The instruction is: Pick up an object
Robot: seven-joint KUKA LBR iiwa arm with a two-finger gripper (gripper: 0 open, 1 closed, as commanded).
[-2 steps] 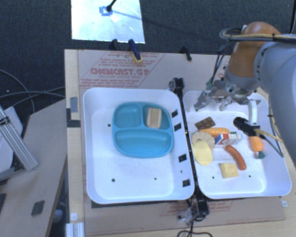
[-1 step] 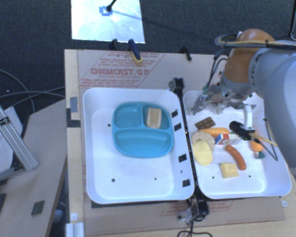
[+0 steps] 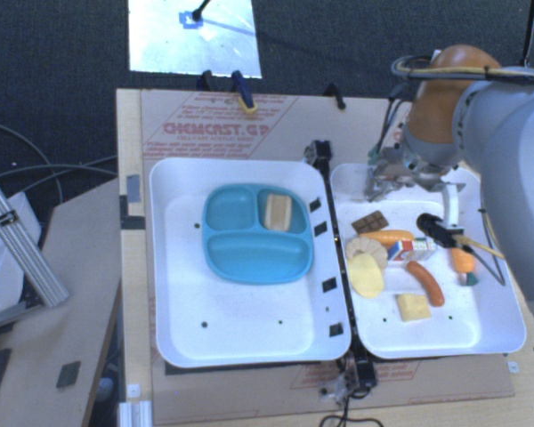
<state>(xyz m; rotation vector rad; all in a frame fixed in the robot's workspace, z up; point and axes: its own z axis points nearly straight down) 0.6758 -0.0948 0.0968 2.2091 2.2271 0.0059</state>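
The left bin (image 3: 182, 327) holds a blue divided plate (image 3: 249, 261); a tan bread-like slab (image 3: 278, 211) lies in the plate's far right compartment, and the other compartments are bare. Both bins sit on a printed cardboard sheet (image 3: 214, 127), meeting along a seam of black clips (image 3: 329, 231).

The loose pieces to pick from are in the right bin (image 3: 481, 327), gathered in its near-left and middle part. A brown square (image 3: 369, 222) lies nearest the seam, with an orange carrot-like piece (image 3: 387, 237) just beside it; below them are pale round slices (image 3: 367, 272), overlapping one another. A small printed box (image 3: 411, 247) (its lettering is too small to read) touches the carrot-like piece's right end. A reddish sausage (image 3: 425, 284) lies slantwise beyond that, a yellow block (image 3: 413, 307) close by its near end; a small orange piece (image 3: 463, 261) sits further right.

The gripper (image 3: 380, 183) is at the right bin's far left corner, above the brown square and apart from it; whether it is spread or closed cannot be told, and nothing shows in its grasp. The grey arm (image 3: 507, 140) reaches in from the right.
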